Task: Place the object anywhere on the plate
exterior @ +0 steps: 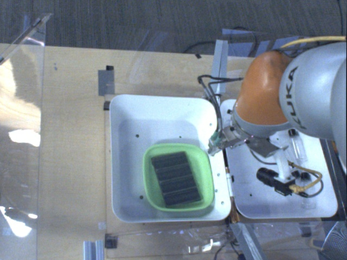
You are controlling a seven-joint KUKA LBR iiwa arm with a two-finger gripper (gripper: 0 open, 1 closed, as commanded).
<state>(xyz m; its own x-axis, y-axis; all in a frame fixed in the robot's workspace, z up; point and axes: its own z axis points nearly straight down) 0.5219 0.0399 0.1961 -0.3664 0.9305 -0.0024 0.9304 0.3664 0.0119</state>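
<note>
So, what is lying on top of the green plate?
A dark ribbed block lies flat on the green plate, covering most of its middle. The plate sits in the left bin. What is under the block cannot be seen.

2 bins (162,110), 1 plate (204,161), 1 object (174,179)

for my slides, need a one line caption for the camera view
KUKA arm reaches over two white bins; a dark ridged block lies on the green plate.
</note>
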